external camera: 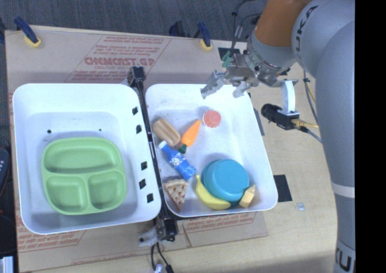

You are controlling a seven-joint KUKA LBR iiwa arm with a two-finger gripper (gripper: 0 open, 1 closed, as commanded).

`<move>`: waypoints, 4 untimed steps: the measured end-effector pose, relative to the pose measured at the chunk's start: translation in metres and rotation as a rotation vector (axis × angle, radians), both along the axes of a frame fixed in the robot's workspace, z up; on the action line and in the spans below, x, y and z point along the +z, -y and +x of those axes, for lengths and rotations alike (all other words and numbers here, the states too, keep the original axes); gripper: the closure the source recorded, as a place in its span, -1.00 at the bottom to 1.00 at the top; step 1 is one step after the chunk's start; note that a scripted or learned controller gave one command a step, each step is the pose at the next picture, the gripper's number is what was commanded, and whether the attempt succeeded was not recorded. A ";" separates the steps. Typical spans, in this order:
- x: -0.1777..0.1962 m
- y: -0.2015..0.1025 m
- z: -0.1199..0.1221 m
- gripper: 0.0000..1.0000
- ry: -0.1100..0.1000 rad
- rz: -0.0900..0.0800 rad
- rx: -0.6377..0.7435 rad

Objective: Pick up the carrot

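Observation:
The small orange carrot (191, 132) lies tilted in the right bin (253, 145), between a tan bread roll (166, 131) and a pink round slice (211, 119). My gripper (225, 87) hangs over the bin's far rim, up and to the right of the carrot. Its two grey fingers (209, 87) are spread apart with nothing between them.
The right bin also holds a blue bottle (178, 159), a pizza slice (175, 193), a banana (211, 197) and a blue bowl (225, 181) near the front. The left bin (24, 145) carries a green divided tray (84, 175). Black clips (137, 74) sit along the bins' shared edge.

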State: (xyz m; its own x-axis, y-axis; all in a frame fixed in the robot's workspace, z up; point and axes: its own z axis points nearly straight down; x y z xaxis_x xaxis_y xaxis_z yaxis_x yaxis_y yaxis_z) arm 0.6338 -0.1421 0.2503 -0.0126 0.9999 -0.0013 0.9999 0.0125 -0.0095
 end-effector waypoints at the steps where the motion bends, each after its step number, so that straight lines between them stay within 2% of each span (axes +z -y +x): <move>1: -0.138 0.001 -0.009 -1.00 -0.010 0.007 0.165; 2: -0.158 -0.033 -0.036 -1.00 0.004 -0.001 0.280; 3: -0.148 -0.034 -0.035 1.00 -0.001 -0.001 0.292; 4: -0.090 -0.043 -0.110 1.00 0.002 0.002 0.205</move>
